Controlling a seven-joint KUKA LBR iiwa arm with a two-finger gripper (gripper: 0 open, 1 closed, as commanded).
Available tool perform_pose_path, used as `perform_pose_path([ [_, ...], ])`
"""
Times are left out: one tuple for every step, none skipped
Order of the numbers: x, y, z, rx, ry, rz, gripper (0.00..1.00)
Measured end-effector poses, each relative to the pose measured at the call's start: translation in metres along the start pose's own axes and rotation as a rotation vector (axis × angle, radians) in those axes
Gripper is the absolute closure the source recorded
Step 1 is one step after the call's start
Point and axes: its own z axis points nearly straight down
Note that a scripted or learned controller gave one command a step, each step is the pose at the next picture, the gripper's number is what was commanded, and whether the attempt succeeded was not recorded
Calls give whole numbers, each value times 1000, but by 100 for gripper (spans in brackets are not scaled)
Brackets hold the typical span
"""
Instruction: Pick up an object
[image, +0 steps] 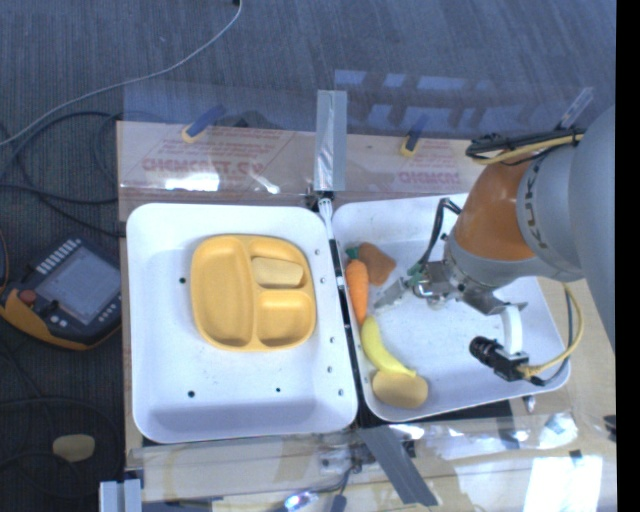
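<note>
Beside the yellow divided plate (253, 291) — which lies in the left bin (160, 400) — the right bin (470, 395) holds a carrot (356, 287), a banana (375, 345) and a brown piece (378, 262). Jaws (400, 290) hang just right of the carrot — their state cannot be told.

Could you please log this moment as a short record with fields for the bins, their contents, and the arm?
left bin: holds a yellow divided tray
right bin: carrot, banana, brown piece and tan lump, all along its left side
arm: reaches in from the right, over the right bin
claw: near the carrot and brown piece; grip state unclear
</note>
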Motion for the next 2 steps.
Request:
perform_pose_path([
  [-8,96,-5,21,0,-55,0],
  [-11,75,6,-17,-12,-365,0],
])
